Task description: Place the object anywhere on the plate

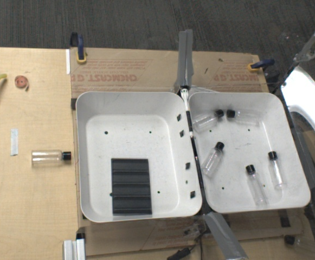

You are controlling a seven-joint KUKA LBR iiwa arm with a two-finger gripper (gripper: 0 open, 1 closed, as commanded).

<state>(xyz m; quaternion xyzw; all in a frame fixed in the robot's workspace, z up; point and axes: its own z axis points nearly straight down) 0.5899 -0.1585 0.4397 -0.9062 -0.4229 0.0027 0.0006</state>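
Five vials loose in right bin | plate left bin, bare | pincer state: can't tell

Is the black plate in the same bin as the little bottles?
No, the black plate lies alone in the left bin, while five little bottles lie in the right bin.

Two white bins, side by side. Five clear vials with black caps in bin at 3 o'clock. One black ribbed plate in other bin. One vial on bench at 9 o'clock.
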